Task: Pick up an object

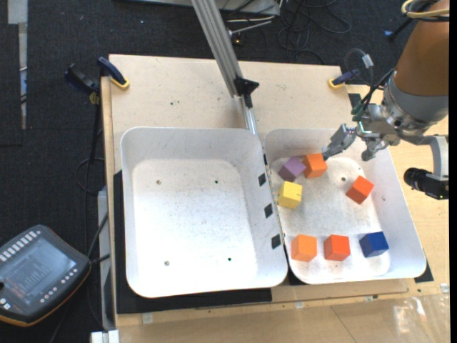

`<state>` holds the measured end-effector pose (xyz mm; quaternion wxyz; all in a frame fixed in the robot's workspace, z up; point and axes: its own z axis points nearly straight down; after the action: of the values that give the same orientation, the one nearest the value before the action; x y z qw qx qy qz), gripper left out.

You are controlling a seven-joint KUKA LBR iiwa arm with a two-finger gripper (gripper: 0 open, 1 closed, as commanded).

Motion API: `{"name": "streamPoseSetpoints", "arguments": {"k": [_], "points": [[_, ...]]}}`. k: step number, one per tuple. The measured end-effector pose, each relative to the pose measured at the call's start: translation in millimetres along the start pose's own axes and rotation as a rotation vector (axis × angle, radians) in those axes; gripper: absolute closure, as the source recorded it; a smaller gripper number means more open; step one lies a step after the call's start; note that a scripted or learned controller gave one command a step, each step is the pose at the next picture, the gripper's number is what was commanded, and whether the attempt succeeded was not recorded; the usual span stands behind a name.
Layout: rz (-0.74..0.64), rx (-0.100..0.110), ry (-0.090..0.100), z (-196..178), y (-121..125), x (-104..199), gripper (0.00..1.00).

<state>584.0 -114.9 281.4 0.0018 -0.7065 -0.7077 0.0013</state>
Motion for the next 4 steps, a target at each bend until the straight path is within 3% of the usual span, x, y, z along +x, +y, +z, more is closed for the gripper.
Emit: {"name": "streamPoseSetpoints", "arguments": {"k": [1, 2, 4], "points": [[0.001, -0.004, -0.001, -2, 1, 0, 0.0], [0.002, 0.002, 0.0, 61, -1, 6, 0.0], [0.003, -0.009, 0.004, 159, 1, 4, 0.0]]}}
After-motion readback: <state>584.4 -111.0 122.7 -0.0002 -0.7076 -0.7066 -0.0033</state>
